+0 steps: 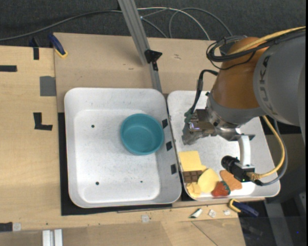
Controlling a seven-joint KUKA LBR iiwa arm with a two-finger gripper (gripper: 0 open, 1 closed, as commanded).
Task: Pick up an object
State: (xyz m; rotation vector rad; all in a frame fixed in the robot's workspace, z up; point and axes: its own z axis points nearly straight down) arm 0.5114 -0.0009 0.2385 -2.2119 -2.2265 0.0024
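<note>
My gripper (pixel 191 131) hangs low over the left part of the right bin (pixel 262 152), under the grey and orange wrist. Just below it in the view lies a yellow block (pixel 191 160). Further toward the bin's front edge sit a brown ridged piece (pixel 191 176), a pale yellow item (pixel 206 180), a red item (pixel 220 189) and an orange item (pixel 231 181), packed close together. A teal bowl (pixel 141 133) stands upright in the left bin (pixel 87 152), near its right wall. Nothing shows between the gripper and the items below it.
The arm's bulk covers much of the right bin's back and right side. A white bracket and a black connector (pixel 231 164) hang from the wrist above the orange item. A slanted metal pole (pixel 138 35) rises behind the bins. Cables run along the back.
</note>
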